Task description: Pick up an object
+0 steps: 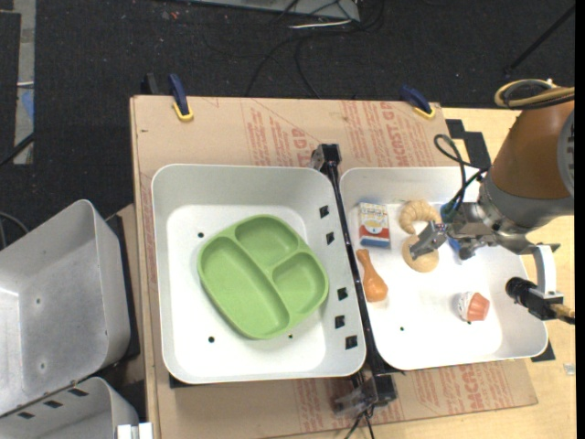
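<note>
The right bin [512, 346] holds several small objects: a small white, blue and red carton [373, 224], a tan croissant-like piece [420, 212], a tan round piece [421, 261], an orange carrot-like piece [373, 279] and a white-and-red cupcake-like piece [472, 306]. My gripper [430, 241] hangs low over the right bin, between the croissant-like piece and the tan round piece, just above the latter. Nothing shows clearly held between its fingers.
The left bin [174, 337] holds a green divided plate [263, 275]. A black divider [345, 245] runs between the bins. A grey container [50, 309] stands off the bench at the left. The arm's orange band [539, 144] rises at the right.
</note>
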`<state>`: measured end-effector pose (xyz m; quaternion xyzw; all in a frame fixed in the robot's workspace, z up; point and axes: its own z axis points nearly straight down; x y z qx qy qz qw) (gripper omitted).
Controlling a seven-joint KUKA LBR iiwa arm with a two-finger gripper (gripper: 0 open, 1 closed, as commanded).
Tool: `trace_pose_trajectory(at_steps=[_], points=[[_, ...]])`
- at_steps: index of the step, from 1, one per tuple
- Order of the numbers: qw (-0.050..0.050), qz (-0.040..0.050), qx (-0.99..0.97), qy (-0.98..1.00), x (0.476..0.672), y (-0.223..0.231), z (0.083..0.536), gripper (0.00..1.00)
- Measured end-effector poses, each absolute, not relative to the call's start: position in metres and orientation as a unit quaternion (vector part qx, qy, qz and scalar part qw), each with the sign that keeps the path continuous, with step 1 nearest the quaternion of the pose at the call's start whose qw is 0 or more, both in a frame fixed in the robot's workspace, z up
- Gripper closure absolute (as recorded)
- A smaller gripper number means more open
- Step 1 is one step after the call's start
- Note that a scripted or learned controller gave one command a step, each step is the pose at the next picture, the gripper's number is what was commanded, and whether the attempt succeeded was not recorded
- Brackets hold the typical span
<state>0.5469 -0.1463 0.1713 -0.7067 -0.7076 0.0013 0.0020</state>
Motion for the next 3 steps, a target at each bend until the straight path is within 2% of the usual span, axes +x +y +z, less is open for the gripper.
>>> trace_pose_trajectory(at_steps=[1,2,3], points=[[0.002,0.0012,-0.708,-0.707,0.544,-0.142,0.108,0.0],[0.001,0.0006,-0.707,-0.707,0.544,-0.142,0.091,0.0],[0.0,-0.0003,-0.708,-0.706,0.545,-0.141,0.102,1.0]])
